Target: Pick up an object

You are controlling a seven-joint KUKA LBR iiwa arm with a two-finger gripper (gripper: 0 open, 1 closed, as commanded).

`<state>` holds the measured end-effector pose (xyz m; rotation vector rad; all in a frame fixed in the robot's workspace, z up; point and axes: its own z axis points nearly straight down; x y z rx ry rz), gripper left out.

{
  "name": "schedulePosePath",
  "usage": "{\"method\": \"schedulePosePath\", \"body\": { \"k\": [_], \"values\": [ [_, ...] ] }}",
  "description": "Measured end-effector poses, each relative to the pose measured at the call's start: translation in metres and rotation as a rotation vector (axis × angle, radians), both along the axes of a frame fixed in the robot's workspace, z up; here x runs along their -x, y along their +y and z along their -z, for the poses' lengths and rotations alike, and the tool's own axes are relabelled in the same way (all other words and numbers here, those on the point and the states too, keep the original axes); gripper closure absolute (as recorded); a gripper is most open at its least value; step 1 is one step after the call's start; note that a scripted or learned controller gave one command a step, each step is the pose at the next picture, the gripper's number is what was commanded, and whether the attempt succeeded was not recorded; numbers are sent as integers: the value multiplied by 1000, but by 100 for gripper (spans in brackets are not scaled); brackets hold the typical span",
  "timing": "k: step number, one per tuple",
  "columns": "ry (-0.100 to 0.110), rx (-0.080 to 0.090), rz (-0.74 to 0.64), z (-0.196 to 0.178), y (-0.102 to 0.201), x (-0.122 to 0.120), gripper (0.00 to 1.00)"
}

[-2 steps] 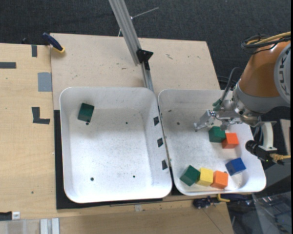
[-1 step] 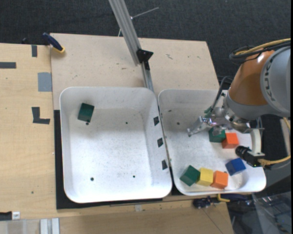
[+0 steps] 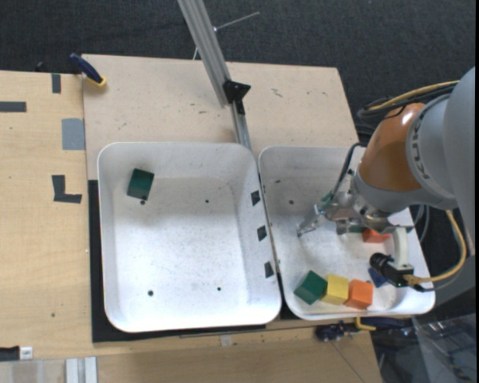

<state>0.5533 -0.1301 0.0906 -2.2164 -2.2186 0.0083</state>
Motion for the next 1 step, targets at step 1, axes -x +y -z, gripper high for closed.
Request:
{"method": "schedulePosePath", "body": {
  "k": [1],
  "values": [
    [-4, -2, -2, -13, 1, -2, 100]
  ]
}}
